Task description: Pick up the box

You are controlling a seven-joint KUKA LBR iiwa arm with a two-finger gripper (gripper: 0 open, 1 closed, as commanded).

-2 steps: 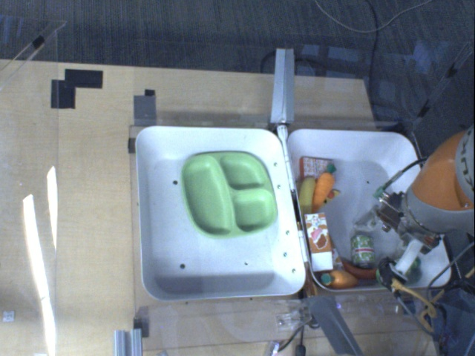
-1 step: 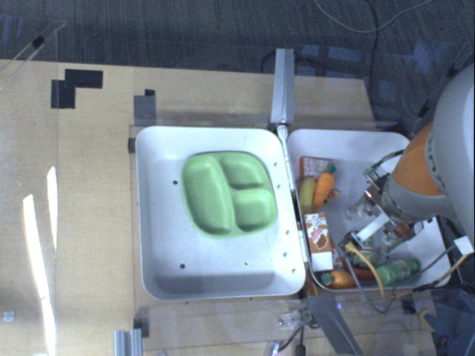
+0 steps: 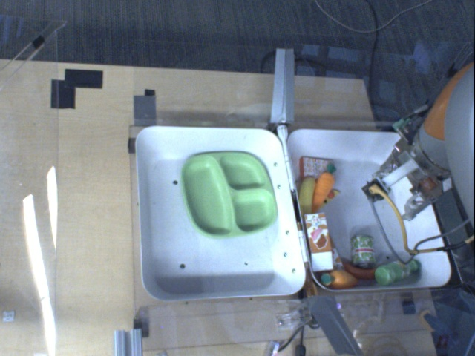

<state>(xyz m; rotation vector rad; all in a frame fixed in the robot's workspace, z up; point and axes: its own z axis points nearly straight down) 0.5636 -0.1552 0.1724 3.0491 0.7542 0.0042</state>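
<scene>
A small white box [image 3: 318,240] with a red picture on its face lies along the left wall of the right bin [image 3: 349,143]. A second, red box [image 3: 315,167] lies flat further back against the same wall, partly under a carrot [image 3: 323,188]. My gripper [image 3: 395,185] hangs over the right side of that bin, well to the right of both boxes and apart from them. Nothing shows in its grasp. The grey arm with its orange band [image 3: 445,113] comes in from the right edge.
The left bin [image 3: 159,221] holds a green divided plate [image 3: 228,191]. In the right bin lie a yellow-green fruit [image 3: 306,193], a small can [image 3: 362,249], a green bottle [image 3: 397,272], a red chili [image 3: 358,270] and another carrot [image 3: 338,278]. A yellow cable [image 3: 404,232] loops below the gripper.
</scene>
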